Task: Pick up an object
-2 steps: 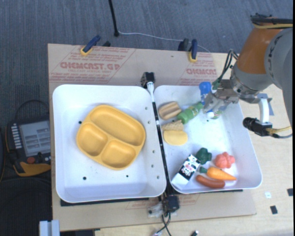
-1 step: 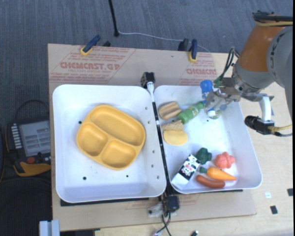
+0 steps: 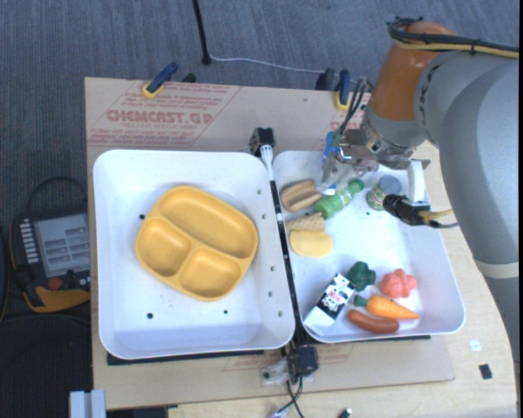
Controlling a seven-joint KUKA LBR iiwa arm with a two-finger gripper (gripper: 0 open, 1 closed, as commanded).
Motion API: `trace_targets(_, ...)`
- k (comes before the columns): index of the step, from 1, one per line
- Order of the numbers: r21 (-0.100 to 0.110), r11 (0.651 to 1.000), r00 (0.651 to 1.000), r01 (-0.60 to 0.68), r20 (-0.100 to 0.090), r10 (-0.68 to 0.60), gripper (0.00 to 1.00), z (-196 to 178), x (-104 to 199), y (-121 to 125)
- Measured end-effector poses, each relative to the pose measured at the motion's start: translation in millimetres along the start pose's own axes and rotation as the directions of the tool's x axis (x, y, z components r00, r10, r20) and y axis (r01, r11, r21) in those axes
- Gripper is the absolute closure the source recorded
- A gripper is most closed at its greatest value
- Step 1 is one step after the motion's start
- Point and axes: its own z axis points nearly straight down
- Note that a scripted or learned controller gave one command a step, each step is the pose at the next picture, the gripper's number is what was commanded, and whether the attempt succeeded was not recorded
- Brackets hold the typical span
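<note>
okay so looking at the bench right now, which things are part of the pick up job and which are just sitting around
Part of the job:
gripper, down in the right bin
green bottle just below it
hot dog bun
carrot
broccoli
milk carton

Just lying about:
yellow divided tray in the left bin
blue clamp
pendant on the floor

- I see grey carpet [image 3: 87,24] covering the floor from nine o'clock round to one o'clock.
- A bench top of pale board [image 3: 170,116] with red lettering sits at centre.
- A black cable [image 3: 195,16] runs up toward twelve o'clock.
- At nine o'clock, a grey control pendant [image 3: 57,242] lies on the carpet.
- Blue clamps [image 3: 160,78] grip the board's far edge.
</note>
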Motion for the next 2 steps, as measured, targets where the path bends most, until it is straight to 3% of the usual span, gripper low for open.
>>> trace_targets(1,-0.008,1.0,1.0,0.0,0.002,0.0,0.0,-1,0,2)
trace_targets(2,-0.004,1.0,1.0,0.0,0.001,0.0,0.0,32,1,1)
